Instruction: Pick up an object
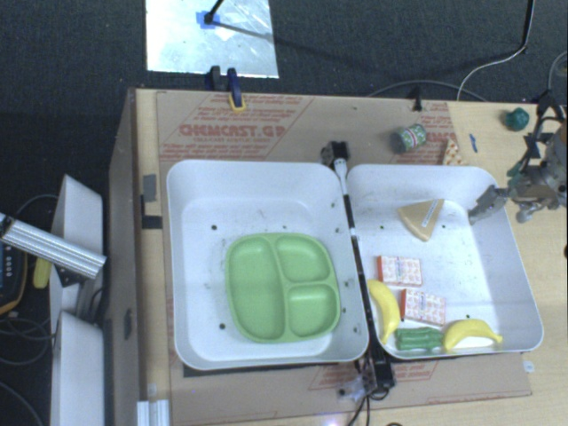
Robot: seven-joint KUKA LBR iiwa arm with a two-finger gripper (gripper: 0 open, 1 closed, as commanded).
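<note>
**Gripper at the right bin's far corner, objects lying in the bin**

At the right edge of the bench, the gripper [493,202] sits at the far right corner of the right bin [510,264], at the rim. One grey finger [484,205] slants down toward the bin wall; whether the jaws are open or closed cannot be told, and nothing can be seen between them.

Inside the right bin, a tan wedge [423,217] lies just left of the gripper, apart from it. Nearer the front, two red-and-white patterned cards [399,270] [423,306] lie one behind the other. A yellow banana [385,308] lies along the bin's left wall, beside the cards. A second banana [470,332] rests at the front wall, and a green ridged piece [418,339] lies between the two bananas, touching both.

Left of the right bin, the left bin [204,202] holds a green divided plate [282,287] with three compartments. Behind the right bin, on the bench, a small green-and-white can [411,138] lies on its side.
</note>
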